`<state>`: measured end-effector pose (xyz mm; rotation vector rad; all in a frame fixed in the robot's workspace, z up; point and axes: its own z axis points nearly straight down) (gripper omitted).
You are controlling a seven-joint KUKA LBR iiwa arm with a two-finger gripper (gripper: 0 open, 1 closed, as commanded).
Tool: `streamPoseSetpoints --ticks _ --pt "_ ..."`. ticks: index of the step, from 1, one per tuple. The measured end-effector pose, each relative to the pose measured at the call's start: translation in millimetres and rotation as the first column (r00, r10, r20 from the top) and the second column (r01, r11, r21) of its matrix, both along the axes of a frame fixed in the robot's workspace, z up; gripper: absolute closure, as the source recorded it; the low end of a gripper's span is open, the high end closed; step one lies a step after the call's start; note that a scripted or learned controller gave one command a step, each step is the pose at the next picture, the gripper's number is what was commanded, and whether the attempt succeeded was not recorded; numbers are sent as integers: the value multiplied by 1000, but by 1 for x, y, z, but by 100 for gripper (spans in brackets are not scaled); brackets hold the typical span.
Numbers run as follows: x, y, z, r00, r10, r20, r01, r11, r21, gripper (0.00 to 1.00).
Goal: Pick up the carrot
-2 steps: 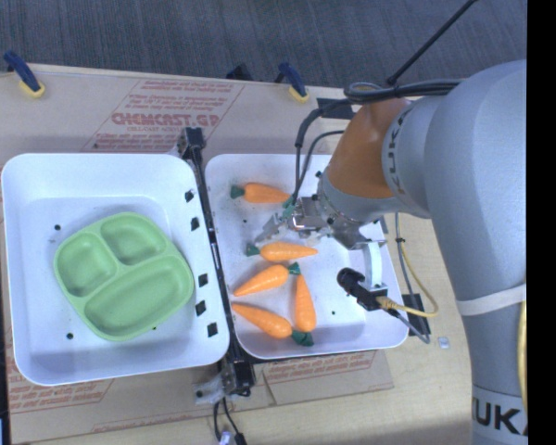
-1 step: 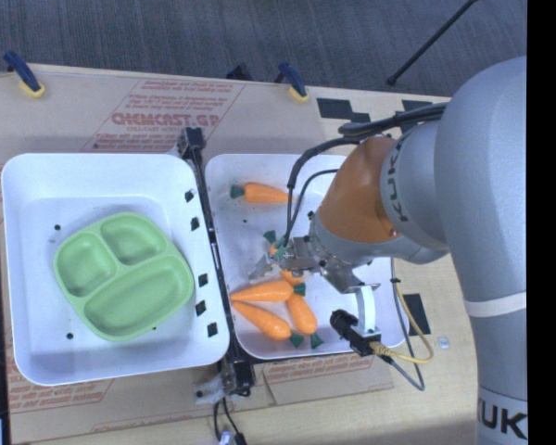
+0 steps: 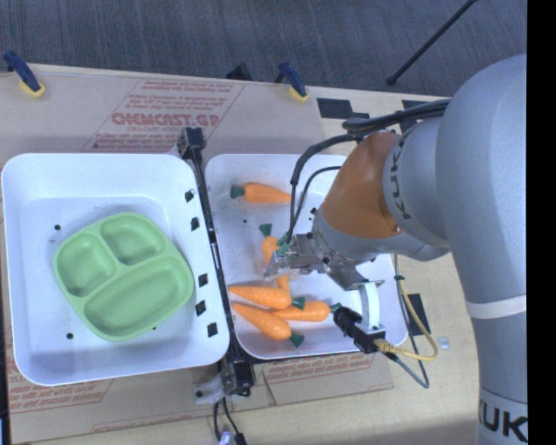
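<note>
Overhead, a brown cardboard-covered worktop (image 3: 148,109) with red printed lettering sits on dark grey ribbed carpet (image 3: 259,17). Two blue spring clamps (image 3: 23,74) pin its far edge, the second clamp (image 3: 293,80) lying just beyond the right-hand shallow white plastic bin (image 3: 224,248). This right bin serves as the landmark for everything else.

Touching its left wall, with a row of black clips (image 3: 204,239) along the shared edge, is the left-hand shallow white bin (image 3: 18,276). A pale green three-compartment plastic plate (image 3: 122,274) lies in the middle of that left bin, with bare white floor all around it.

Inside the right bin, one orange toy carrot with a green stem (image 3: 259,193) lies alone near the far wall, with open floor around it. Three more orange carrots (image 3: 273,309) lie bunched and touching near the near wall. A small upright orange carrot piece (image 3: 271,247) sits near the bin's centre.

The grey arm with its orange band (image 3: 366,193) covers the right half of the right bin. Its gripper (image 3: 287,260) hangs over the bin's centre, just beside the upright carrot piece and just above the bunch. Whether the fingers are open, closed or gripping anything cannot be told. A yellow cable (image 3: 417,346) loops past the bin's near right corner.
</note>
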<state>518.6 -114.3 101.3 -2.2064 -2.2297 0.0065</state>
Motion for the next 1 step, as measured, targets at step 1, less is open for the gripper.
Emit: streamPoseSetpoints --ticks 1 --pt "11 41 100 1000 -3 5 3 1000 1 100"
